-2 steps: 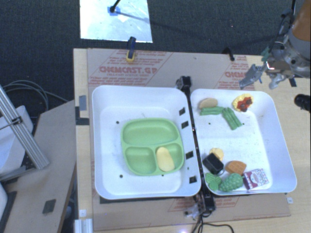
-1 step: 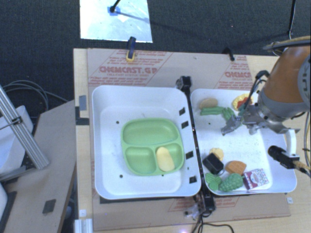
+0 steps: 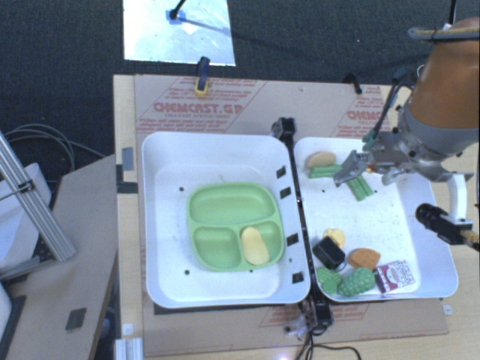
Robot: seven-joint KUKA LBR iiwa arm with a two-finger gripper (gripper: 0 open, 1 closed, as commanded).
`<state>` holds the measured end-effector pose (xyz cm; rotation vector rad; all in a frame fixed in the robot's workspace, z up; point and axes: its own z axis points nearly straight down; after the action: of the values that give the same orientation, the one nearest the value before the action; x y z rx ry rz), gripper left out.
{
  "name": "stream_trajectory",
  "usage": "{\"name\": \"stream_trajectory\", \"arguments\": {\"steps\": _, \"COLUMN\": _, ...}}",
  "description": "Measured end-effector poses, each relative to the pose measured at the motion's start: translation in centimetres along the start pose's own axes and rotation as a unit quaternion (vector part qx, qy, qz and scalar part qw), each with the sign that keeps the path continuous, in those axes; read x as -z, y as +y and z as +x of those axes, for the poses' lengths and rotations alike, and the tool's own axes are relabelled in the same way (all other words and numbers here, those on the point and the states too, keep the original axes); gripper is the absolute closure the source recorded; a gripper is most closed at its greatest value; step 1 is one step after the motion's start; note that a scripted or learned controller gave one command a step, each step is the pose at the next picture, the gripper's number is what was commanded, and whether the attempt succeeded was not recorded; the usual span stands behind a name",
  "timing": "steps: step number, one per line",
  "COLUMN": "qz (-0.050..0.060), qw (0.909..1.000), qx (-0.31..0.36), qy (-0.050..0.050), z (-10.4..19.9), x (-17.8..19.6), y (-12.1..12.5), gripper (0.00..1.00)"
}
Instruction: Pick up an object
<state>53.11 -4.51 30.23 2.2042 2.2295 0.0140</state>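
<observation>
My gripper [image 3: 351, 171] hangs over the upper part of the right bin [image 3: 431, 223], reaching in from the right. Just left of it lies a green bean pod [image 3: 322, 172], with a tan piece [image 3: 321, 158] above that. A second green stick [image 3: 361, 187] lies just below the gripper tip. Whether the gripper touches either green piece I cannot tell. Near the bin's front lie a black block [image 3: 328, 253], a yellow piece [image 3: 334, 236], an orange piece [image 3: 364, 258], a bumpy green item [image 3: 356, 282], a green leaf shape [image 3: 327, 280] and a red and white packet [image 3: 394, 276].
The left bin [image 3: 165, 163] holds a green divided plate [image 3: 225, 205] with a yellow item [image 3: 255, 246] in its lower right compartment. A black divider with clips [image 3: 292, 193] runs between the bins. A black part of the arm [image 3: 441, 223] juts over the right bin's right edge.
</observation>
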Motion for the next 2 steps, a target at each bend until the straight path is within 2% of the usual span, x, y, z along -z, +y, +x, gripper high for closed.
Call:
{"name": "stream_trajectory", "arguments": {"steps": 1, "qz": -0.005, "qw": 1.0, "qx": 0.0, "qy": 0.0, "z": 5.0, "x": 15.8, "y": -1.4, "gripper": 0.0}}
{"name": "stream_trajectory", "arguments": {"steps": 2, "qz": 0.01, "qw": 1.0, "qx": -0.001, "qy": 0.0, "z": 9.2, "x": 5.0, "y": -4.5, "gripper": 0.0}}
